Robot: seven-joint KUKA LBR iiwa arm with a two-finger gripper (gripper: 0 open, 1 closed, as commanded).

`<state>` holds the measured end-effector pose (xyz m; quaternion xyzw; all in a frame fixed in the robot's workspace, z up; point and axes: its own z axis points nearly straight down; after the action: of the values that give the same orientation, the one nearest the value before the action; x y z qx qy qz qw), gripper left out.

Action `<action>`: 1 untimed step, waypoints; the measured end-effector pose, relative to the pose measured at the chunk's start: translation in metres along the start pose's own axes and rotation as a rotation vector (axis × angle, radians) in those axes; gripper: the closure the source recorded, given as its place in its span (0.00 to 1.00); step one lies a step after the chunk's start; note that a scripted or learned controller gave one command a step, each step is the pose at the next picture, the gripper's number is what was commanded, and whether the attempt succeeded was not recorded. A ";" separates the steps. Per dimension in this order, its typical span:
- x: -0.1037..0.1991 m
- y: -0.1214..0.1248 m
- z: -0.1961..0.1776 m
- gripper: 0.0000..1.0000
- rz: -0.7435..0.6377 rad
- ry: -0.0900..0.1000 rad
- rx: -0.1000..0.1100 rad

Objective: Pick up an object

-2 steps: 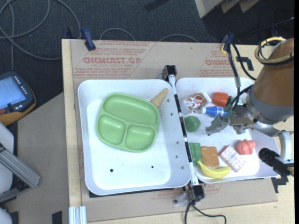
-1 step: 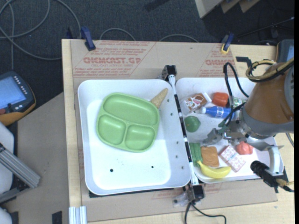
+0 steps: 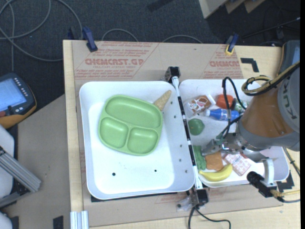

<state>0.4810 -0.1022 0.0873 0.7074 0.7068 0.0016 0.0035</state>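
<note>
The right bin holds several small objects: a green ball, a blue bottle, a red-orange piece, a printed packet, a banana, an orange piece and a checkered packet. The arm's orange band hangs over this bin. My gripper sits low in the bin's front half, just above the orange piece and the checkered packet, mostly hidden under the wrist. I see nothing clearly held.
The left bin carries a green divided plate and a tan cone by the divider. Blue clamps grip the board's far edge. A pendant lies off the bench at left.
</note>
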 end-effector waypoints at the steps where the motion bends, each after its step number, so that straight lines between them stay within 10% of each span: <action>1: 0.000 0.001 -0.010 1.00 0.000 -0.002 -0.004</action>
<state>0.4821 -0.1024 0.0972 0.7074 0.7068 0.0023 0.0055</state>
